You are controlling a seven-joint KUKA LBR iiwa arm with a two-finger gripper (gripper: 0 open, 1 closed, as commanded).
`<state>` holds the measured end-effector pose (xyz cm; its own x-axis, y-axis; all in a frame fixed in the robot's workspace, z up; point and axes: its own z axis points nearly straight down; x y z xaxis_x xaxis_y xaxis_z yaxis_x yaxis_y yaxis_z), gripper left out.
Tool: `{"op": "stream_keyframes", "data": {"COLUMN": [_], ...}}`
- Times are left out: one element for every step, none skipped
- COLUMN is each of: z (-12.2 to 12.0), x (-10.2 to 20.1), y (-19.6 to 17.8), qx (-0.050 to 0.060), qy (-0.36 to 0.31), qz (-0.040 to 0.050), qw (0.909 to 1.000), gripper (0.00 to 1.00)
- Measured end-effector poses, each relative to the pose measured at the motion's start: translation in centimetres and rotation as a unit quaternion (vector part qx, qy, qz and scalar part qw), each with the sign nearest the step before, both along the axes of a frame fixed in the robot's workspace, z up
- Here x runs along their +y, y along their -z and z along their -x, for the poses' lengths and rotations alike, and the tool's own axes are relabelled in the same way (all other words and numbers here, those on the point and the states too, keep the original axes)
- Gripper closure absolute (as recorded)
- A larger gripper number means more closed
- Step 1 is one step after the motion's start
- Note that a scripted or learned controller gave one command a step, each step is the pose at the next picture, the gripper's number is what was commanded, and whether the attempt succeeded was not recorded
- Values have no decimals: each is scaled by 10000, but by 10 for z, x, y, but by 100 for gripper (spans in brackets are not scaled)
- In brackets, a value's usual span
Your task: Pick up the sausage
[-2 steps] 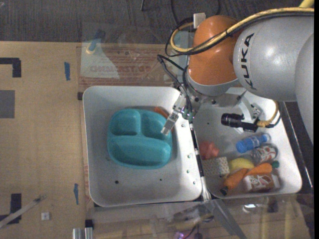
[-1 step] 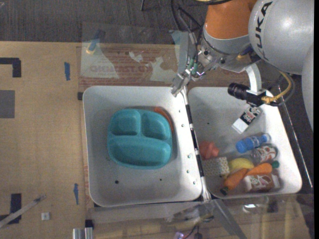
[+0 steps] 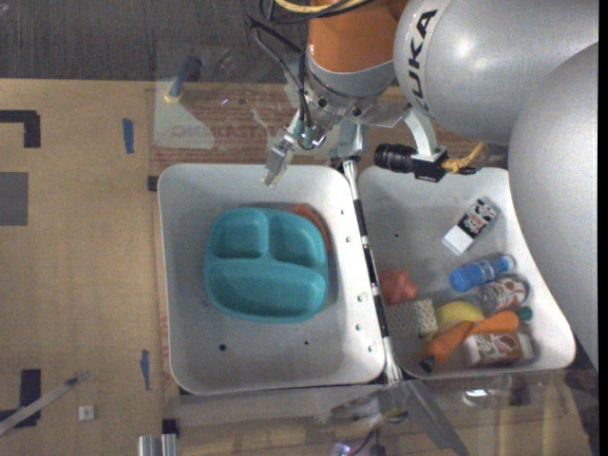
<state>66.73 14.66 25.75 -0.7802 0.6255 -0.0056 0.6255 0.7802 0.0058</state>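
A reddish-orange, sausage-like piece (image 3: 312, 216) peeks out at the far right edge of the teal divided plate (image 3: 268, 262) in the left bin (image 3: 190, 255), mostly hidden by the plate. A pinkish-red lump (image 3: 398, 284) lies at the left side of the right bin (image 3: 418, 207). I cannot tell which of the two is the sausage. My gripper (image 3: 278, 167) hangs over the far rim of the left bin, up and to the left of the orange piece and apart from it. Nothing shows in its grasp.
The right bin holds a small black-and-white box (image 3: 472, 224), a blue bottle (image 3: 481, 273), a lemon (image 3: 459, 313), a carrot (image 3: 449, 340), a sponge-like square (image 3: 412, 316) and other packets near its front right. The arm's bulk covers the upper right.
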Motion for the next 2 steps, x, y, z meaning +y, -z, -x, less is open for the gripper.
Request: {"op": "stream_keyframes", "data": {"z": [20,34], "x": [37,71], "y": [-180,37], "qx": [-15,16], "qy": [-2749,-2365], "qz": [15,7], "qw": [9615,9716], "gripper": [0,0]}}
